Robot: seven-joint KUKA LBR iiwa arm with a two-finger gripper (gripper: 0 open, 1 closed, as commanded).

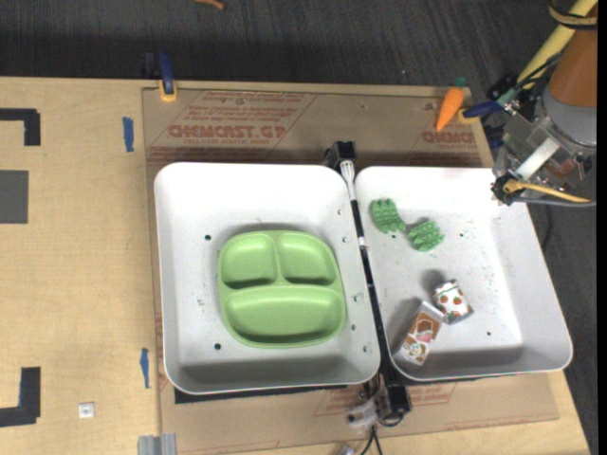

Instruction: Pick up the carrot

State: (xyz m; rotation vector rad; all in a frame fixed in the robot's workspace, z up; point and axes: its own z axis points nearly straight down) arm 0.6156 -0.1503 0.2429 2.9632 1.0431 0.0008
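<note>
Bench [76,254]: carrot [450,108] behind rt bin [531,282], outside it.

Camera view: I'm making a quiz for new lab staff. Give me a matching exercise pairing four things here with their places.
Things:
1. small orange carrot
2. green three-section plate
3. green ridged plastic toy
4. small printed carton

Places:
A. left bin
B. right bin, far half
C. cardboard beyond the bins
D. right bin, near half

Pairs: 1-C, 2-A, 3-B, 4-D
</note>
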